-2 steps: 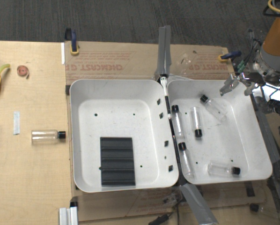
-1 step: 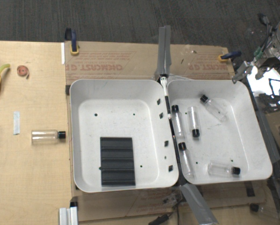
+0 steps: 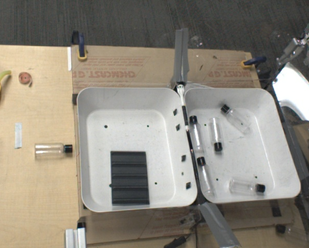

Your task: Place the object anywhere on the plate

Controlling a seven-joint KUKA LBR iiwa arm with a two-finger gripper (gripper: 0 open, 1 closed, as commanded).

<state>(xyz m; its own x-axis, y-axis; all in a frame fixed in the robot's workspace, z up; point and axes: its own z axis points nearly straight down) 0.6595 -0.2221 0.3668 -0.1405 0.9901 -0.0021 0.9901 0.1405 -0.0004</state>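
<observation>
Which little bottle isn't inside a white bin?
The clear bottle lying on the wooden bench, left of the left bin. The other five black-capped bottles all lie in the right bin.

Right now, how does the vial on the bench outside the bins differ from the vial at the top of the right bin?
The bench vial lies level across the wood, cap pointing right; the top vial lies diagonally in the right bin, cap at its upper left. The bench vial lies alone; the top vial has other vials nearby. Both are clear with black caps.

vial on bench (image 3: 52,149), blue clamps (image 3: 80,44), cardboard (image 3: 118,66)
</observation>
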